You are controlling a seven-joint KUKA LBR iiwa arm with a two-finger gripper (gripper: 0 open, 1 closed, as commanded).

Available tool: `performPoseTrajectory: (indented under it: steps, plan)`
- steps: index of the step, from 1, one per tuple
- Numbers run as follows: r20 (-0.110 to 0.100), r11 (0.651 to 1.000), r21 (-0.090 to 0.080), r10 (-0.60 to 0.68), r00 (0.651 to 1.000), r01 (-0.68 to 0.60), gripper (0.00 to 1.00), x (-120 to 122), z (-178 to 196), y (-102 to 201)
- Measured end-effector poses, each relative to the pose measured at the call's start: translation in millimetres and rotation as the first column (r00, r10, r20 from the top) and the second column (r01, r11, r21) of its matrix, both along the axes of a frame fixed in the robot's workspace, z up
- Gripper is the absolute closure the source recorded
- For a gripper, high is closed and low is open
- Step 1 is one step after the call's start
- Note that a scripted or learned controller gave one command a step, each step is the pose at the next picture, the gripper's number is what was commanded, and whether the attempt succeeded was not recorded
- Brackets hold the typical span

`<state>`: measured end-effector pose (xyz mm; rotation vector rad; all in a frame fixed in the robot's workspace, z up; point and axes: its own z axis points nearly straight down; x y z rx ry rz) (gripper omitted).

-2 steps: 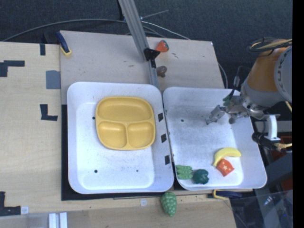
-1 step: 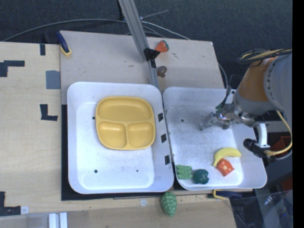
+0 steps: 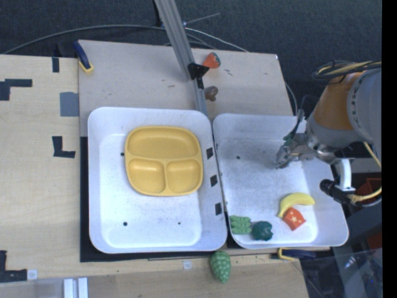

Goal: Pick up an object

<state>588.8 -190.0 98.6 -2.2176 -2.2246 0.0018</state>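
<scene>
One fixed camera, mounted above the desk (image 3: 155,73), looks down at a slant from moderate height. Both white bins sit mid-frame: left bin (image 3: 105,228), right bin (image 3: 260,135). Dark floor shows along the top. The arm (image 3: 347,113) enters from the frame's right edge.

yel tray (image 3: 164,160) | yel banana (image 3: 296,201) | white bins (image 3: 102,185) | grn broccoli (image 3: 262,230)
</scene>
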Motion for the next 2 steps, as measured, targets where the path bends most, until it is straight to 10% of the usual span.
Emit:
performPoseTrajectory:
  steps: [2]
  plan:
    - [0.004,1.0,0.0,-0.001,1.0,0.001,1.0,3.2,105.5,3.0]
